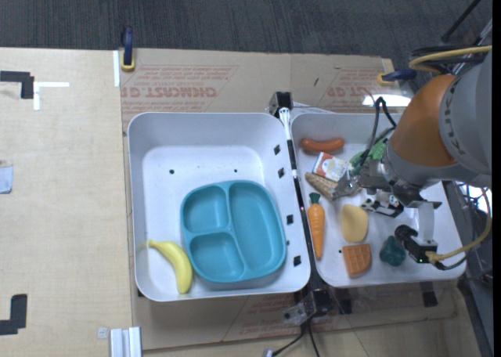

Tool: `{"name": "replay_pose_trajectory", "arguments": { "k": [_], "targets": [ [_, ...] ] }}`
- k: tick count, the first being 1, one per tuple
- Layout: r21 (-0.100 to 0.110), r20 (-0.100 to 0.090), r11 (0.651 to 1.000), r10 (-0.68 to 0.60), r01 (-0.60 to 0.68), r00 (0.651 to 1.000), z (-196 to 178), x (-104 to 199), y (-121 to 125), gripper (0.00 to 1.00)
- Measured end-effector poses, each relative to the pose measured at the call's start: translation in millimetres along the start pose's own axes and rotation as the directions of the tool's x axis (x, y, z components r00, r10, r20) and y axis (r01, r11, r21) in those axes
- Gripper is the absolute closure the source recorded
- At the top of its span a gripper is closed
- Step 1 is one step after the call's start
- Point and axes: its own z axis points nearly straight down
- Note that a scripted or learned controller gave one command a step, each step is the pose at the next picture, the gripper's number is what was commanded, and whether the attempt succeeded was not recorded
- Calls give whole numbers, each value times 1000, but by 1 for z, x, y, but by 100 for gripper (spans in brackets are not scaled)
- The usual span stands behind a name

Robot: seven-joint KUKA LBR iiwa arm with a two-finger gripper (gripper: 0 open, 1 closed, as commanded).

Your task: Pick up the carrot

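The carrot [315, 226], orange with a green top, lies lengthwise along the left wall of the right bin [450, 226], its top pointing toward the back. My gripper [345, 188] hangs low over the middle of that bin, just right of and behind the carrot's green end. It sits close to a brown item [319, 185] and a white and red packet [331, 167]. The carrot rests on the bin floor, apart from the gripper.
Around the carrot the right bin also holds a sausage [322, 144], a yellow potato-like piece [354, 222], an orange waffle [357, 259] and a dark green item [392, 251]. The left bin [156, 140] holds a teal divided plate [233, 230] and a banana [178, 263].
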Motion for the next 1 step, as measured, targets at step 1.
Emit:
{"name": "replay_pose_trajectory", "arguments": {
  "k": [1],
  "targets": [
    [1,-5,973,229,-229,973,0,2,-11,0]
  ]
}}
